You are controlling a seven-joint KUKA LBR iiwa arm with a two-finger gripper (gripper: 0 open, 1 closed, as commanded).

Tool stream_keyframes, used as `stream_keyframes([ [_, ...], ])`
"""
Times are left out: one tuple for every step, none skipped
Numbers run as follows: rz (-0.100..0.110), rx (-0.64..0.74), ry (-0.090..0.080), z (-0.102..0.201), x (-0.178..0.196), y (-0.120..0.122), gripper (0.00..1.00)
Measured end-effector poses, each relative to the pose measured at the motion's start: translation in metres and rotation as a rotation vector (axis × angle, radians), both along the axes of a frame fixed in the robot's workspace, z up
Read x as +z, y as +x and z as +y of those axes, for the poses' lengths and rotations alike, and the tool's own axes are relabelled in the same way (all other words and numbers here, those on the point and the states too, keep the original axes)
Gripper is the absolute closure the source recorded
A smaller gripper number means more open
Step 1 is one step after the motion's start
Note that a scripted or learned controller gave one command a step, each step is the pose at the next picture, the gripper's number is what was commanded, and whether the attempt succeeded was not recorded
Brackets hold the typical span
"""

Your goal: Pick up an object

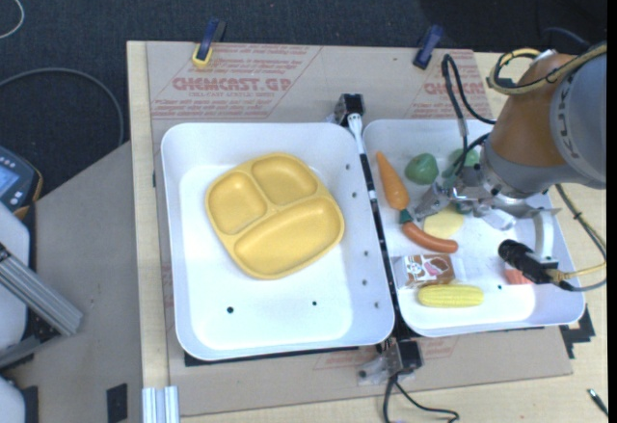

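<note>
Looking down, we note these points.
Desk: the cardboard-topped desk [289,74] bears two shallow white bins side by side, touching along their inner rims.
Left bin: the left white plastic bin [183,238] holds a yellow three-compartment plastic tray [275,215] near its middle, with bare floor towards the near rim.
Right bin: the right white plastic bin [501,315] is crowded; we see little open room, mostly a strip by its near right corner.
Carrot: the orange toy carrot [390,180] lies by the left wall, long axis running far to near.
Sausage: the red toy sausage [430,238] lies slantwise, near the middle.
Corn: the yellow toy corn cob [449,296] lies crosswise by the near rim, just beside a small brown printed packet [428,268].
Green item: a round green toy [420,167] sits far of centre.
Claw: the metal claw [453,204] hangs low over a pale yellow rounded piece [443,223]; we cannot tell whether it is spread or closed.
</note>
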State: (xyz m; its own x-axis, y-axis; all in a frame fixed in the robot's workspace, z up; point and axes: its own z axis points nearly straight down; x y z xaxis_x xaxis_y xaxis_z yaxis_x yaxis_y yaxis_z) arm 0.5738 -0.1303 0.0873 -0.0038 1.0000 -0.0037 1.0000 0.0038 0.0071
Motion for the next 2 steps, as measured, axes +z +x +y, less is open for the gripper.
stream_keyframes([
  [0.014, -0.005, 0.007, 0.024, -0.003, -0.065, 0.00],
  [-0.004, 0.003, 0.005, 0.073, 0.104, -0.061, 0.00],
])
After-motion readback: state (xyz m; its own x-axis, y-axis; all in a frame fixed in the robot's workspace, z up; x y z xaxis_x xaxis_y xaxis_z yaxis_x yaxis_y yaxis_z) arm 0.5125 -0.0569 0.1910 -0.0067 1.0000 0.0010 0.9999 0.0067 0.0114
